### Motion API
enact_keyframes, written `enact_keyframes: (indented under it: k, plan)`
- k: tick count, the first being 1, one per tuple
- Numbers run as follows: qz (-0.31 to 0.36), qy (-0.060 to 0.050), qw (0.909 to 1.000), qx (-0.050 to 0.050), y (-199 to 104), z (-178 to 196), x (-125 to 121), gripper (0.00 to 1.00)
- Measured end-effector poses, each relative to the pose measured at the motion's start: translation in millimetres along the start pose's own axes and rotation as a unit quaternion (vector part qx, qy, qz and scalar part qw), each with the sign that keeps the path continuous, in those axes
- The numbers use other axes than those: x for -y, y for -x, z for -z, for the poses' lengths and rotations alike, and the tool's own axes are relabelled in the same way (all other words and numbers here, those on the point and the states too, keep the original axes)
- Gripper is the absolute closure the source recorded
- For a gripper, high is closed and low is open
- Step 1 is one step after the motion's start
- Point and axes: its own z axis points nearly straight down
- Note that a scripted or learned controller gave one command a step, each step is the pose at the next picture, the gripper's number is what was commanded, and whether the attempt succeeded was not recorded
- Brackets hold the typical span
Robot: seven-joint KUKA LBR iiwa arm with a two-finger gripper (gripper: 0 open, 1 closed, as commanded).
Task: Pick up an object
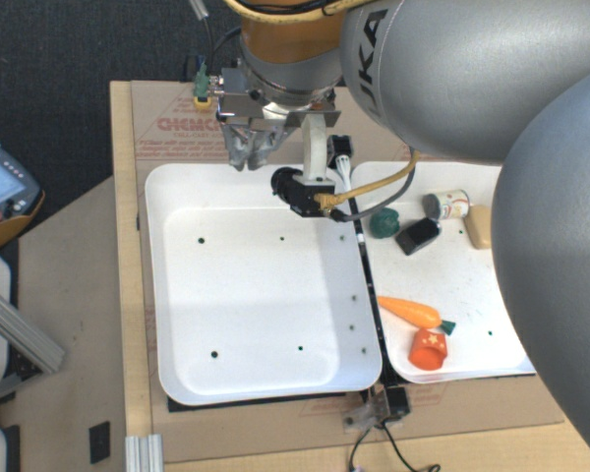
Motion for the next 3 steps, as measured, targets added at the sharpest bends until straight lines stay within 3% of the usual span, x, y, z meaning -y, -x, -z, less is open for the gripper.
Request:
enact_keyframes:
  k: [1,2,3]
  plan:
    - [0.001,0.008,1.0000,-0.004,7,45,56,1.00]
    - [0.002,0.019,0.9998,-0.007,1,227,53,1.00]
    - [0.000,0.001,1.0000,0.000,0,41,52,1.00]
